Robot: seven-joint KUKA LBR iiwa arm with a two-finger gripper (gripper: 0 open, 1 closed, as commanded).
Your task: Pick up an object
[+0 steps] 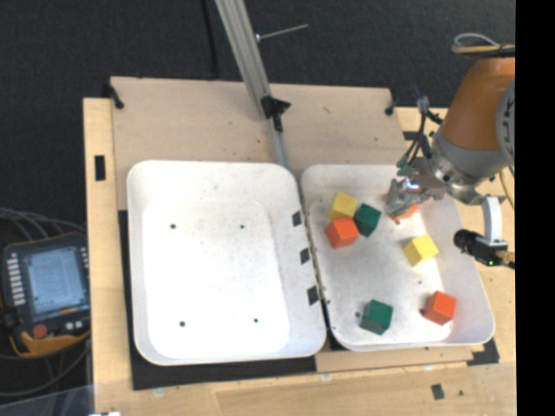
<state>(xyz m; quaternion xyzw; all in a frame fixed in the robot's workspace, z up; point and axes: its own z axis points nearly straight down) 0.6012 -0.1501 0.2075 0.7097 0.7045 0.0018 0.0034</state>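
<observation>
- Camera view: the grey two-finger gripper point(403, 204) hung low over the back of the right-hand shallow white plastic bin point(464, 319), with the grey-and-orange arm point(477, 120) reaching in from the right.
- A small orange block point(407, 212) showed just under the gripper, partly covered by it. Whether the pincer was spread, pressed together or pinching that block could not be told from this slant.
- The other candidates lay in the same bin: a yellow cube point(344, 204), a dark green cube point(368, 219) and an orange-red cube point(342, 230) clustered touching near the left wall; a second yellow cube point(421, 250) alone in the middle; a second green cube point(376, 315) and a second orange-red cube point(440, 307) near the front.
- The left-hand shallow white plastic bin point(147, 180) sat beside it.
- Judged from this, the step in hand was closing on the block beneath the gripper. Doing it well called for a straight descent centred on the block, flat faces square to the pads, then a vertical lift clear of the bin's back wall.
- The clustered three were likely poorer targets, since neighbours would crowd the pads.
</observation>
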